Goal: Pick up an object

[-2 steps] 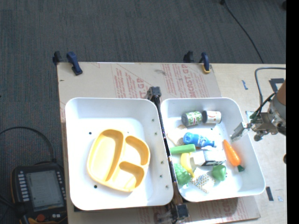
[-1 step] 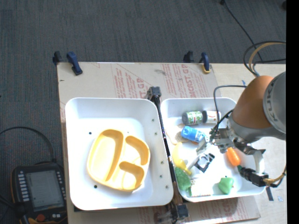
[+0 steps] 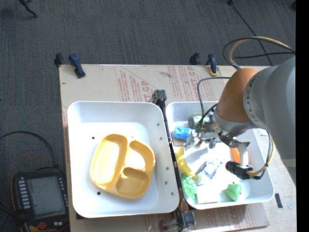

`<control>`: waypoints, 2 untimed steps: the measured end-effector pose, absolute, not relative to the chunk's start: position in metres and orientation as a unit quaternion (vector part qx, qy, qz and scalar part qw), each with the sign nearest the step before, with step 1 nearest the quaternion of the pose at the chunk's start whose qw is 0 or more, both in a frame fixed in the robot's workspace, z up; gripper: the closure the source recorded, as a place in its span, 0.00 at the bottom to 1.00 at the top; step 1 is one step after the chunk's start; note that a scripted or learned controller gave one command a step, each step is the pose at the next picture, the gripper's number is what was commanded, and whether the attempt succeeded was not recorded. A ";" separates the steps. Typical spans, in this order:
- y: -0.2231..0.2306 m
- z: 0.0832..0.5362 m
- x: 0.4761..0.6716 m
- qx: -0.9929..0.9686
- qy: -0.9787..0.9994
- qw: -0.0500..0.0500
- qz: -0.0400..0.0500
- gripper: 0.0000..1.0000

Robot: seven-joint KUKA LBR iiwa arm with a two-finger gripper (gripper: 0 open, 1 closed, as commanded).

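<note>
The arm reaches in from the right over the right bin [image 3: 264, 190]. Its gripper [image 3: 209, 168] points down into the middle of that bin, close to the white floor. Around it lie small objects: a blue piece [image 3: 181, 132] and a green can-like item [image 3: 196, 121] at the upper left, a yellow piece [image 3: 183, 164] and a bumpy green piece [image 3: 189, 187] along the left wall, a green lump [image 3: 233, 192] at the front, and an orange piece [image 3: 236, 154] to the right. I see nothing clearly held.
The left bin [image 3: 82, 115] holds a yellow divided plate [image 3: 122, 166]. Clamps [image 3: 76, 64] grip the bench's far edge. A cable loops behind the arm [image 3: 251, 42]. A teach pendant [image 3: 41, 197] lies on the floor at lower left.
</note>
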State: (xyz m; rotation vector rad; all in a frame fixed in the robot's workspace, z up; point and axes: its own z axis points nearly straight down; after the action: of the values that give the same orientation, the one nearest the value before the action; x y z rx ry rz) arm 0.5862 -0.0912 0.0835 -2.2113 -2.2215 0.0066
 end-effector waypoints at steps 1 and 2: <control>-0.090 0.089 0.585 -0.704 -0.710 0.006 0.004 1.00; -0.134 0.085 0.643 -0.705 -0.709 0.003 0.003 1.00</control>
State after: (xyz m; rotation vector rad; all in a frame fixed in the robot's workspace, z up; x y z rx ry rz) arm 0.6426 -0.1343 0.0849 -2.2120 -2.2221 0.0084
